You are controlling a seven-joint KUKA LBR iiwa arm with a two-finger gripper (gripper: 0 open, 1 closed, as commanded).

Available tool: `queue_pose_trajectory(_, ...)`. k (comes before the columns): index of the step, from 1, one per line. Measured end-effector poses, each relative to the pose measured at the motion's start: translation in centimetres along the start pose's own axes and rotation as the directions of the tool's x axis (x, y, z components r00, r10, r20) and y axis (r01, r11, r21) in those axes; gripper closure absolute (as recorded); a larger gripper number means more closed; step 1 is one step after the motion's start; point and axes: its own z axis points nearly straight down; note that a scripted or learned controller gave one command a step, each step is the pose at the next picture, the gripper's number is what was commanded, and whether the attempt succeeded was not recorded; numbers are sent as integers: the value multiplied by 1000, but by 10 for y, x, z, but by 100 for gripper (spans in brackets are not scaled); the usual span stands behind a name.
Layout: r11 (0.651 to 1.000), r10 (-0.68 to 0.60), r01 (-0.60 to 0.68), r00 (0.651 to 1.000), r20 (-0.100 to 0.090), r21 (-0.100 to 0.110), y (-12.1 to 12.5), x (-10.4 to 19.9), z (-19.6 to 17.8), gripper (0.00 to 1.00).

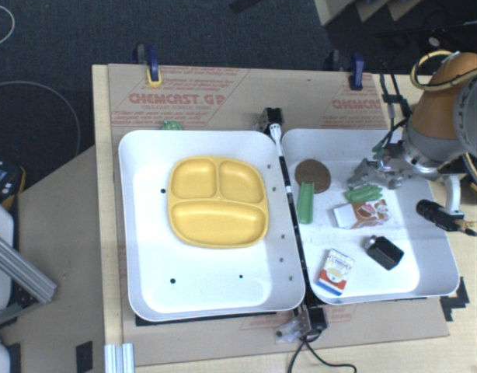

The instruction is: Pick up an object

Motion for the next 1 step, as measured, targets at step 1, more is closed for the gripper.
queue_pose_trajectory(1,1000,-3,3,1000,3,-12,4,1,-18,100)
